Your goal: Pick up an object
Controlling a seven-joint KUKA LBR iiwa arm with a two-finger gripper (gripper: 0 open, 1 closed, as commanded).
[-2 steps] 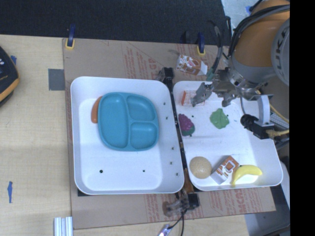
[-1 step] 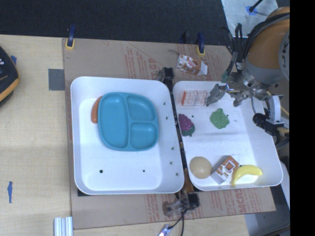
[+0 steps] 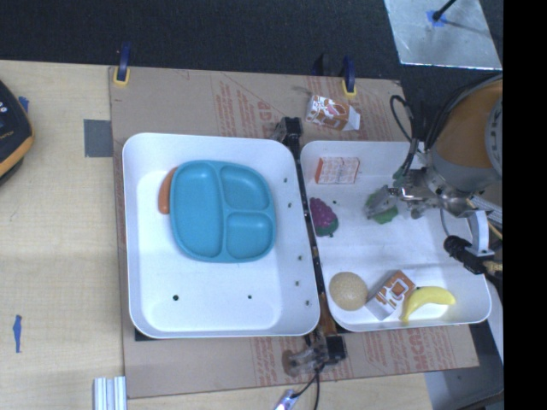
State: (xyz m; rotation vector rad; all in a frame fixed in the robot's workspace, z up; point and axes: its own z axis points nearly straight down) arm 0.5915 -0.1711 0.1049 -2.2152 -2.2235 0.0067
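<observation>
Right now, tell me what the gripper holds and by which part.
It cannot be told. The gripper sits over a green item in the right bin, but whether that item is between its fingers is unclear.

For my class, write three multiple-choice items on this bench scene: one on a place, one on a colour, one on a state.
1. Where does the banana lie?
A. the right bin's near corner
B. on the divided plate
C. outside both bins

2. What colour is the divided plate?
A. red
B. blue
C. yellow

3. How does the small carton lie?
A. hanging from the arm
B. under the grapes
C. on the right bin's floor, between the round bun and the banana

Answers:
1 A, it lies in that bin's near right corner.
2 B, it is plainly light blue.
3 C, it lies flat between them.
</observation>
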